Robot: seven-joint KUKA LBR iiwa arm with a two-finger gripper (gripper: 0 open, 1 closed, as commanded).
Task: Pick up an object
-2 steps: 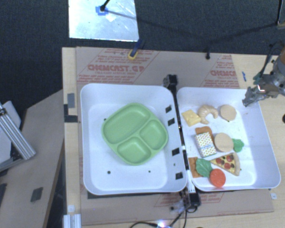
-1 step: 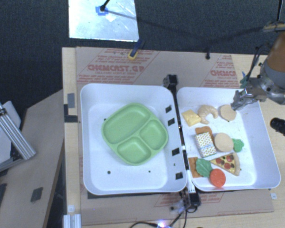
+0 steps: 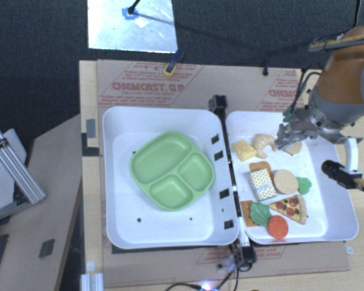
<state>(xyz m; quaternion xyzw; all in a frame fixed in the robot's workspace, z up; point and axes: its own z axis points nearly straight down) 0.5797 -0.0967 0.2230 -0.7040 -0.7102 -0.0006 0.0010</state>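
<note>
Target object: a small pale beige toy food piece, roundish (image 3: pixel 293 148), lies in the upper part of the right shallow white bin (image 3: pixel 340 220), partly hidden under the gripper.
Direction from gripper: the piece is directly below and a little to the right of the grey two-finger gripper (image 3: pixel 286 139); the two look touching or nearly so, and which one cannot be told.
Long axis: too much of the piece is covered to judge it.
Gripper state: whether the tool is spread or closed cannot be told, and a grip on anything is not visible.
Nearest neighbour: a tan plastic croissant (image 3: pixel 264 141) lies just beside the gripper, on its left.
Further neighbours: a yellow cheese wedge (image 3: pixel 243 150) sits left of the croissant; a patterned cracker-like rectangle (image 3: pixel 262 183) and a round tan bun (image 3: pixel 285 181) lie lower in the same bin, apart from the gripper.
Other bin: the left white bin (image 3: pixel 118 162) bears a light green divided plastic plate (image 3: pixel 172 170), well apart from the arm.
Judgement: the coming move seems to be a short descent, not a sideways travel.
</note>
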